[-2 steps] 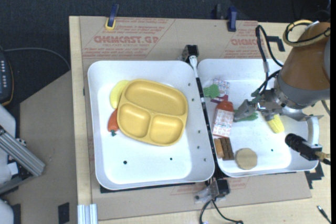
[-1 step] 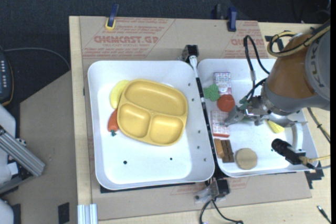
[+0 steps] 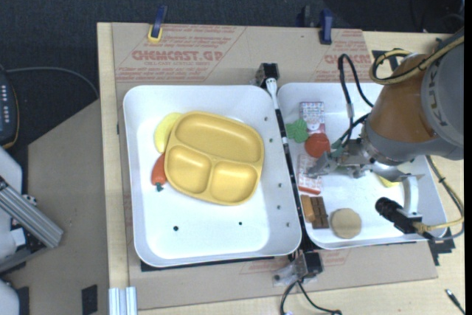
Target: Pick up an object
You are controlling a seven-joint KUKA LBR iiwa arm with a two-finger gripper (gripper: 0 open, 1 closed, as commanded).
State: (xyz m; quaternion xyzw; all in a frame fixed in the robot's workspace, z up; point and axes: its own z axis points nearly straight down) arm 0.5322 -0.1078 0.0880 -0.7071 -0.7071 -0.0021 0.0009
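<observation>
Low in the right bin (image 3: 383, 236) lie a tan round piece (image 3: 345, 223) and a brown bar (image 3: 317, 211). Above them, mid-frame right, the gripper (image 3: 328, 164) hangs low; its fingers' spread I cannot tell. A red ball (image 3: 317, 144) sits just beyond, then a green piece (image 3: 297, 130).

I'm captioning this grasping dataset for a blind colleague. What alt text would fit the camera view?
A grey and orange robot arm reaches from the right into the right bin, its gripper low beside a red ball, with a green toy, a brown bar and a tan round object nearby. The left bin holds a yellow divided tray.
</observation>
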